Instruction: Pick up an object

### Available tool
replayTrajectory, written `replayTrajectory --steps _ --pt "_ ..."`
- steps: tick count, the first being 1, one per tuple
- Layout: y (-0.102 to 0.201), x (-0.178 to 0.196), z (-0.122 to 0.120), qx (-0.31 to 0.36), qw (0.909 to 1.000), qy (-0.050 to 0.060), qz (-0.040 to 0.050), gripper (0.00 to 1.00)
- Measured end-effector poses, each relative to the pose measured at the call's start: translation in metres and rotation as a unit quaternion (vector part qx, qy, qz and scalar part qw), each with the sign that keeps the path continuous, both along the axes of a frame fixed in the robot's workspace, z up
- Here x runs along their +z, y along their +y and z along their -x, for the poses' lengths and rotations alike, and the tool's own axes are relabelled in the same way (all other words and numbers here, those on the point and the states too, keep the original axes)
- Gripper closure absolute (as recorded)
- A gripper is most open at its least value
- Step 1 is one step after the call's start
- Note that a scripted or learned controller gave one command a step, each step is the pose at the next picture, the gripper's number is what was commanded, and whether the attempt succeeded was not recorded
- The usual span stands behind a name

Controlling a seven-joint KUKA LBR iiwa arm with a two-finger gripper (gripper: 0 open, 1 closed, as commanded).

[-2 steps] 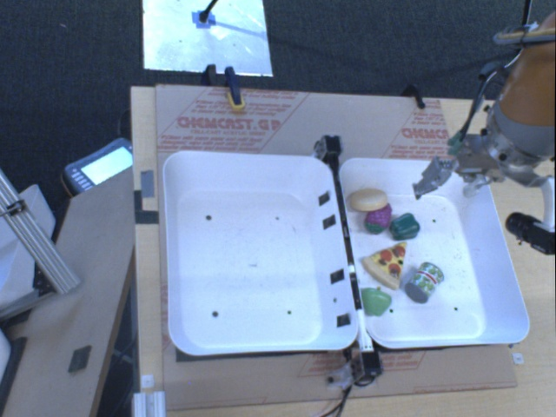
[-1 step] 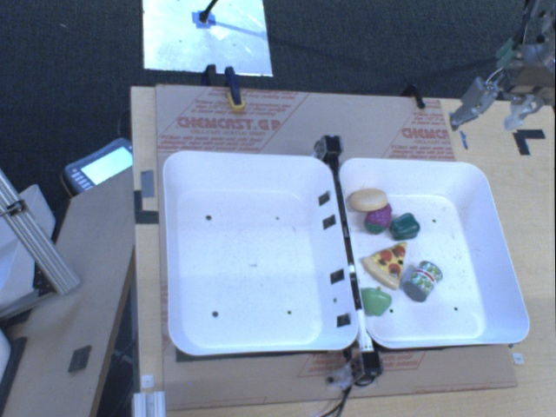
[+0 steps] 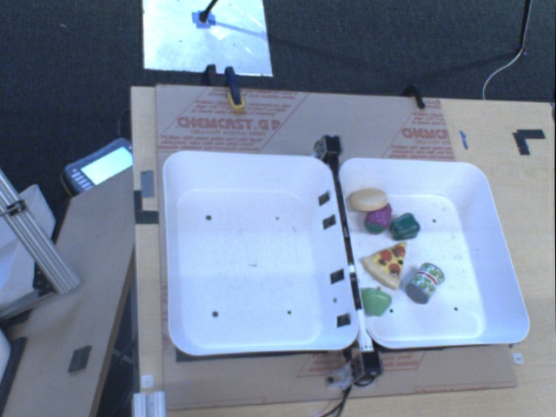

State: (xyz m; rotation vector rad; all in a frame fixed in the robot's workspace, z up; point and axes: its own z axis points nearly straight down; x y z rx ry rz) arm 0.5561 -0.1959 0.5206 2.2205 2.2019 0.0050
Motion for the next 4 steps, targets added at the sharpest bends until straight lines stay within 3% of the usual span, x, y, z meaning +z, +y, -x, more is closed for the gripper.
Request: replayTrajectory --steps 1,3,4 --pt "0.007 0.006 -0.003 0.007 1.0000 0.002 -0.0019 1.00" --pt "0.195 0.015 0.070 0.011 0.9999 0.004 -0.0053 1.00" --pt "0.269 0.014 0.070 0.010 0.9999 0.005 -0.0052 1.00"
